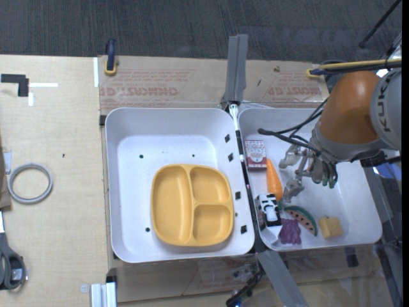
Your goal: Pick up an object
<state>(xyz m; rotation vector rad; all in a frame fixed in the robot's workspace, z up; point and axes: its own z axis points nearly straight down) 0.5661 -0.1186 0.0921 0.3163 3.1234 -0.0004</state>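
- Up at the bin's three o'clock, the arm is cut off.
- Whether the hand is clenched, I cannot tell.
- Toys crowd the six o'clock edge.

A: How many bins?
B: Two white ones, the left bin and the right bin.
A: What is in them?
B: One yellow divided plate, one small red carton, one carrot, one watermelon slice, one purple piece, one tan block, one black-and-white item.
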